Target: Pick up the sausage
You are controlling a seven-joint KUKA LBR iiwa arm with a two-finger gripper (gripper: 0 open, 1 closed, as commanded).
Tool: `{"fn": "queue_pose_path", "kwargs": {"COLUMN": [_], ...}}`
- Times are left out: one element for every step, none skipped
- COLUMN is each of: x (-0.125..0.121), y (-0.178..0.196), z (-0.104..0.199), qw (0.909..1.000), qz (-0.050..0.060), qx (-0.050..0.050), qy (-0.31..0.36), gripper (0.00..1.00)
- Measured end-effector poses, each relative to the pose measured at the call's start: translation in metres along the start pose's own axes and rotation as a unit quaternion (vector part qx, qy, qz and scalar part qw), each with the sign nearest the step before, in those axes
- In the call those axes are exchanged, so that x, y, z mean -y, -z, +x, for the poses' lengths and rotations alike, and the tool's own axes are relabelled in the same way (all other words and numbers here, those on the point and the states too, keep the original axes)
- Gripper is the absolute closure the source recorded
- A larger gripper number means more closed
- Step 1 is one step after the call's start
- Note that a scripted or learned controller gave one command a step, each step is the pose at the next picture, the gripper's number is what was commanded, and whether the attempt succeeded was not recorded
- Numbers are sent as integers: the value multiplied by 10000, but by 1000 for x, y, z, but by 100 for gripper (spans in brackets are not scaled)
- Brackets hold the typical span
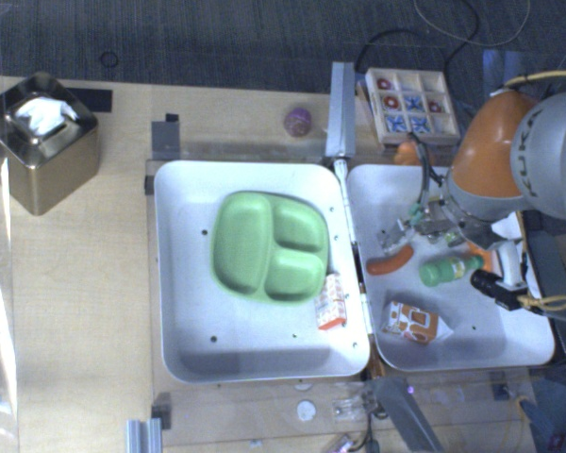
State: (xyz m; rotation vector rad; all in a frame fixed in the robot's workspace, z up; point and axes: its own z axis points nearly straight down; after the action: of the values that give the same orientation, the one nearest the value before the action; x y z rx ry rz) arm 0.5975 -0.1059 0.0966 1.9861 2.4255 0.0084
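- Right bin (547, 352): sausage (390, 262), green bottle (448, 271), snack pack (410, 322).
- Left bin (170, 347): green tray (269, 244), small carton (332, 302) at right wall.
- Pincer (424, 223) above sausage; grip state unclear.

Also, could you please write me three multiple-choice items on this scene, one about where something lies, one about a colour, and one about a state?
1. Where does the sausage lie?
A. In the right bin
B. In the left bin
C. On the bench beside the bins

2. What colour is the divided tray in the left bin?
A. White
B. Green
C. Orange

3. How does the bottle rest?
A. Upright
B. Leaning on the bin wall
C. On its side

Answers:
1 A: the sausage rests on the right bin's floor, near the divider.
2 B: the tray is pale green against the white bin.
3 C: the bottle lies flat, just right of the sausage.
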Motion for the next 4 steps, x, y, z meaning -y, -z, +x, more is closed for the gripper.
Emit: {"fn": "queue_pose_path", "kwargs": {"x": [-3, -3, 29, 25], "y": [12, 12, -6, 8], "z": [0, 0, 23, 23], "qw": [10000, 10000, 9993, 9992], "qz": [-39, -38, -40, -96], "qx": [6, 6, 22, 45], "qy": [5, 5, 379, 383], "gripper": [100, 0, 0, 100]}}
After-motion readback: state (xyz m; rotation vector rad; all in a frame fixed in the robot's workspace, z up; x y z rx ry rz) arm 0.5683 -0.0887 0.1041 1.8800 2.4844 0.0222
